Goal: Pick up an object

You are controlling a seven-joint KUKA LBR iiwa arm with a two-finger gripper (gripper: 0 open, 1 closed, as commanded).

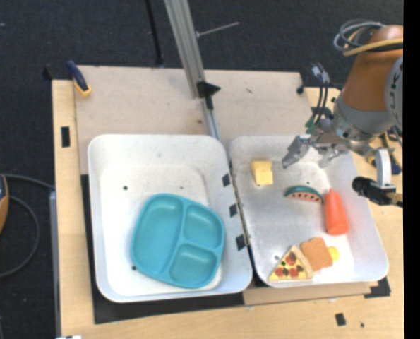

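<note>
Teal divided plate in left bin; aluminium post behind.

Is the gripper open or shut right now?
Open: the gripper has its two fingers spread apart above the right bin, nothing between them.

Matt turquoise plastic plate, speckled white plastic bins, pale wooden bench, ribbed aluminium rail

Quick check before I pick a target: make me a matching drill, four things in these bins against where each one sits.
Things:
1. teal divided plate
2. yellow block
3. toy pizza slice
4. orange carrot-like toy

Places:
A. right bin, front edge
B. left bin
C. right bin, right side
D. right bin, back left, near the divider

Pairs: 1-B, 2-D, 3-A, 4-C
</note>
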